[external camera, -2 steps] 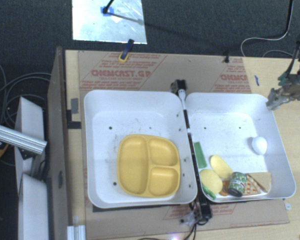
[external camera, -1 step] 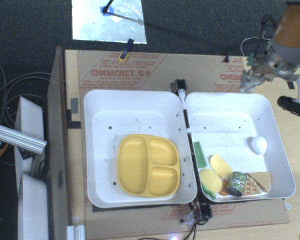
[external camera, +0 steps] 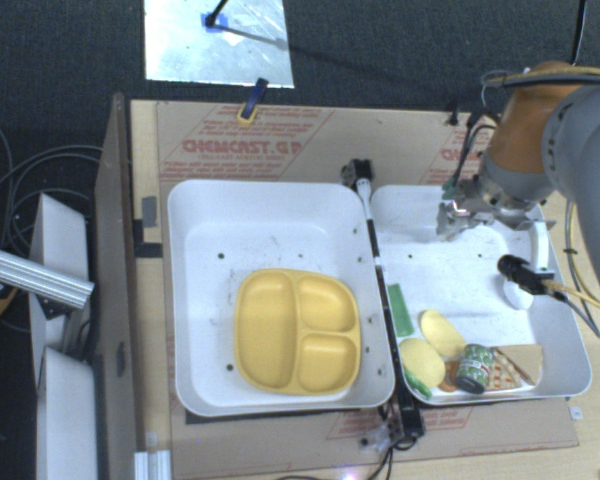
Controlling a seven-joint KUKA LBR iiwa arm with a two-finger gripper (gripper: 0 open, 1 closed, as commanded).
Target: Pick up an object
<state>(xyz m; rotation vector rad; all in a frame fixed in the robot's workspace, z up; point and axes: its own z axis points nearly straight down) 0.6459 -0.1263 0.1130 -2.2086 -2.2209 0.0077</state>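
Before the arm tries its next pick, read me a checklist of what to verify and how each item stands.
1. Objects available in the right bin: ok; yellow pieces, green stick, can and pizza slice lie at its near end.
2. Position of the tool over a target: not ok; it is at the bin's far end, apart from them.
3. Targets spaced apart: not ok; yellow pieces, can and pizza slice crowd together.
4. Stick away from the wall: not ok; it lies along the divider side.
5. Room around the yellow tray in the left bin: ok.

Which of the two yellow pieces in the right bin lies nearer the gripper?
The upper piece; the lower piece, left of it, lies farther from the gripper.
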